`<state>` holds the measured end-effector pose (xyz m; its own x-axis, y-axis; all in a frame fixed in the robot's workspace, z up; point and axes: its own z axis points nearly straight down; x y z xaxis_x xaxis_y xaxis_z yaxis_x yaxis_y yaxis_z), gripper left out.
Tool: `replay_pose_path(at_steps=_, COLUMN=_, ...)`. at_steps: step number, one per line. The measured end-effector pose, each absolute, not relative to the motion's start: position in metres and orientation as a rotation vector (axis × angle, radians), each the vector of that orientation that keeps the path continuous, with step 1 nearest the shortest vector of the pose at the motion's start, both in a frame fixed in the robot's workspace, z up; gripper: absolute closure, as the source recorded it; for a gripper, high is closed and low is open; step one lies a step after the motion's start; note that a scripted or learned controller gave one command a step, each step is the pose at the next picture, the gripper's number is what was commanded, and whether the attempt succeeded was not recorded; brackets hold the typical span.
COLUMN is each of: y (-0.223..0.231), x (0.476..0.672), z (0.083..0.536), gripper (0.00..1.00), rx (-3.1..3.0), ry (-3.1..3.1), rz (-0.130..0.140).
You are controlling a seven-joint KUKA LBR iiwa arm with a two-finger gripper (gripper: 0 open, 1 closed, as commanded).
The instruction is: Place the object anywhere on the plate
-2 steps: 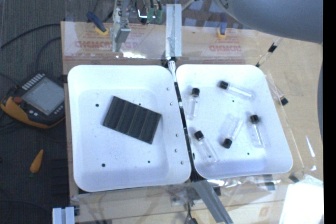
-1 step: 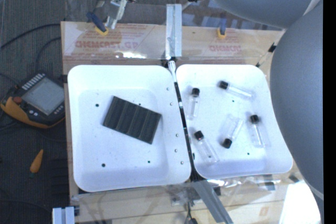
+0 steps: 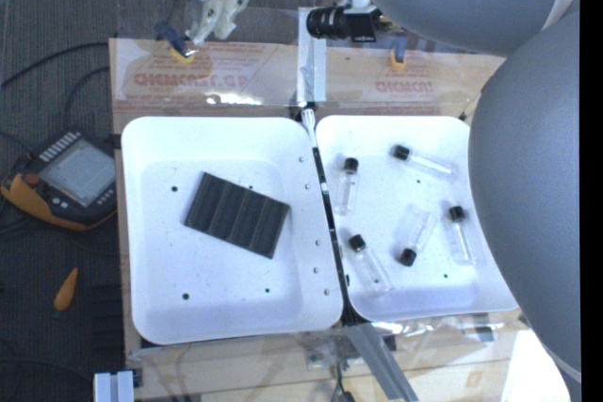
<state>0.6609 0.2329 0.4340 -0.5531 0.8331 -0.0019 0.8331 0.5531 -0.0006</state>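
- My gripper [image 3: 215,9] hangs above the far edge of the bench, beyond the left bin [image 3: 141,202]; its pale fingers point down toward the bench's far strip, and whether they are spread or pressed together I cannot tell.
- Nothing can be seen between the fingers.
- My arm [image 3: 528,61], grey and bulky, crosses the upper right and covers the right side of the right bin [image 3: 396,292].
- The plate [image 3: 236,215], a dark ribbed rectangle, lies flat in the left bin near its middle, turned at a slant to the bin's walls.
- Five small clear vials with black caps lie in the right bin, well apart from the plate: one vial [image 3: 348,184] just across the divider from the plate, one [image 3: 421,160] toward the far wall, one [image 3: 366,259] near the front, one [image 3: 413,235] beside it, and one [image 3: 460,233] closest to my arm.
- All five vials lie on their sides, none touching another.
- A handheld controller [image 3: 64,181] with a grey screen and orange trim rests on the floor to the left of the left bin.
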Motion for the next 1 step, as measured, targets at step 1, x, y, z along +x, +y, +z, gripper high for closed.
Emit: replay_pose_path(at_steps=1, y=0.2173, x=0.6686, z=0.4345, gripper=1.0, rx=0.755, ry=3.047, rz=-0.001)
